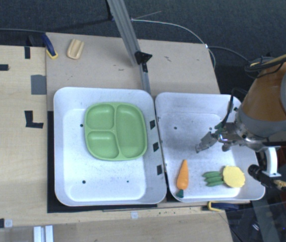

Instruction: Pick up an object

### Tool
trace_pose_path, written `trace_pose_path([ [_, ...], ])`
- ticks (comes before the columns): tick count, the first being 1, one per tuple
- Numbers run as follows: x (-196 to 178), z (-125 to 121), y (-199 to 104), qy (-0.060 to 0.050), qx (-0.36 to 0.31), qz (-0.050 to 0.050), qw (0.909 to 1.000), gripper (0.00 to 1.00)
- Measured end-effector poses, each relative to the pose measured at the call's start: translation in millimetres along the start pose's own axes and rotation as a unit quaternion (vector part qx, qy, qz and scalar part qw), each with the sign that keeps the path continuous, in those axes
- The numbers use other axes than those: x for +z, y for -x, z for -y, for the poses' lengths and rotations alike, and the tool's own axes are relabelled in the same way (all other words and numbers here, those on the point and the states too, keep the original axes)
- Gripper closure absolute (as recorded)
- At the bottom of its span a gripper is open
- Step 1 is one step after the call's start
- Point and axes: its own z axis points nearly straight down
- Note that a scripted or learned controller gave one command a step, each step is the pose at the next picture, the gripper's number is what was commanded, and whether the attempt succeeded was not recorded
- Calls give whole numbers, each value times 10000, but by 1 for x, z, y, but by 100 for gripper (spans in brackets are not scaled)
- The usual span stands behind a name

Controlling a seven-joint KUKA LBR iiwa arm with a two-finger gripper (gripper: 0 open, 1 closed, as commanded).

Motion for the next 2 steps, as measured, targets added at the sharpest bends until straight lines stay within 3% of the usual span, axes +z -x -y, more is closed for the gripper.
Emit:
trace_pose_path([
  [1, 62, 7, 4, -2, 0, -2, 10000, 0],
  [2, 49, 6, 3, 21, -8, -5, 10000, 100],
])
